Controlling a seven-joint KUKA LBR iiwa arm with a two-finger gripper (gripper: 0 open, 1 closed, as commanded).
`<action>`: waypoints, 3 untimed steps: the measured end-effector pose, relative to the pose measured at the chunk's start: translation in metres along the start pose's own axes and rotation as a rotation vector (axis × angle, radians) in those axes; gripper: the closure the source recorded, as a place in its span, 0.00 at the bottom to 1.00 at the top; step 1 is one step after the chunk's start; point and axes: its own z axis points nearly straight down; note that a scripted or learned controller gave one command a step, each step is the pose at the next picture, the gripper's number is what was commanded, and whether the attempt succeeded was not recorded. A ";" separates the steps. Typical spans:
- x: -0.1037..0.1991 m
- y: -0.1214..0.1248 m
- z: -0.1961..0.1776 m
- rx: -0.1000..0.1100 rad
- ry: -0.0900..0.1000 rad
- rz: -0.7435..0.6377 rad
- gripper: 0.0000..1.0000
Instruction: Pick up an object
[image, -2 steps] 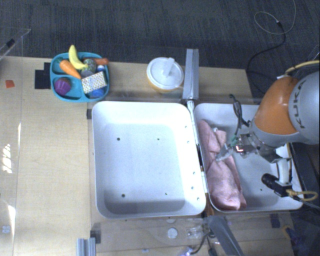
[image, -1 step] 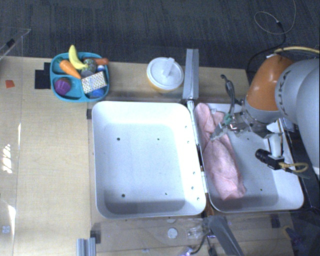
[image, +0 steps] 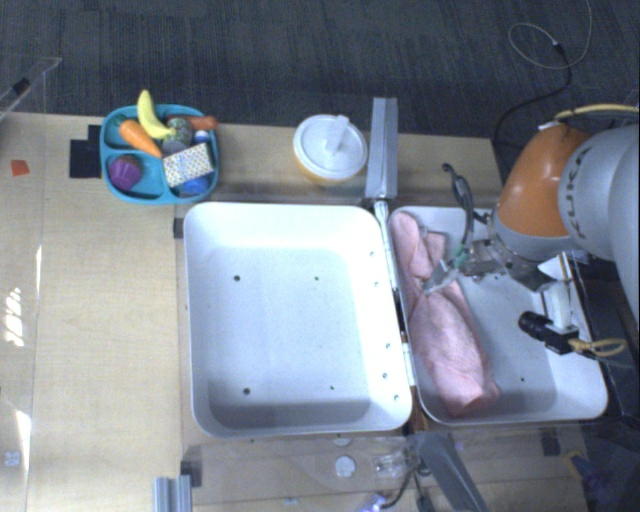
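Note:
A pink cloth (image: 445, 335) lies bunched lengthwise along the left wall of the right bin (image: 560, 400). My gripper (image: 447, 273) reaches in from the right and hangs low over the cloth's upper half, at or just above its surface. Nothing is seen lifted off the bin floor. The grey arm with its orange band (image: 535, 195) stands over the bin's upper right corner.
The left bin (image: 290, 320) sits right beside it, their rims touching. A grey metal post (image: 381, 150) rises behind the seam between the bins. At the back stand a white lidded tub (image: 330, 147) and a blue tray of toy food (image: 158, 152).

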 end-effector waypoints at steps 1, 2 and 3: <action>-0.031 0.000 -0.002 0.010 0.002 0.044 0.00; -0.009 -0.009 0.000 0.003 -0.002 0.285 0.00; 0.013 -0.038 -0.001 -0.002 -0.001 0.181 0.00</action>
